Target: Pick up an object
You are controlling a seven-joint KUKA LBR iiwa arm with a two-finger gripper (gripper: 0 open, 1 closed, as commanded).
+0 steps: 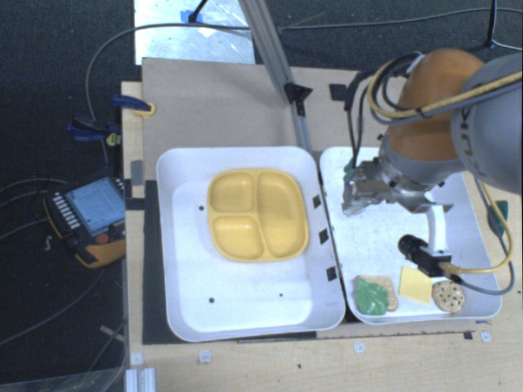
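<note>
Pincer [359, 196] of mine hangs over the upper left part of the right bin [343, 243], nothing visibly held in it; whether it is spread or pressed together I cannot tell from this slant. I judge I am in the approach step, with no object chosen by contact yet. Nearest the camera, along the right bin's front edge, lie a green-topped cracker [374, 294], a yellow cheese slice [415, 285] and a chocolate-chip cookie [448, 296], close together in a row and well apart from my pincer. Next I need to travel toward that front edge, centre over one piece, then descend. Farther left, the left bin [184, 243] holds a yellow divided plate [257, 215], resting on the counter [204, 96].
</note>
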